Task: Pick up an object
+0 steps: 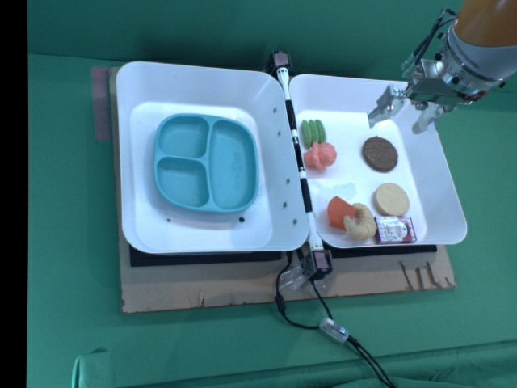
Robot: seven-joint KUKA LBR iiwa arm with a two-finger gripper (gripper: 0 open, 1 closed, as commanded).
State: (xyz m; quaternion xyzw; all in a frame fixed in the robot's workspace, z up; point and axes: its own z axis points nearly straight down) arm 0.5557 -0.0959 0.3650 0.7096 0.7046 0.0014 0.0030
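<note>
Orange-banded grey arm [485,23], black cables, silver 2-fingered claw [404,113].

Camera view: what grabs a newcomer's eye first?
Probably the teal divided plate, sitting alone in the left bin. Next, the cluster of toy food in the right bin: green beans, a dark brown patty, a tan cookie and a small pink packet. The claw hangs open above that bin's far right corner, holding nothing.

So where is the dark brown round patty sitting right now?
The dark brown patty lies in the right bin, in its upper half, right of the red-orange piece and above the tan cookie, just below the open gripper.
</note>
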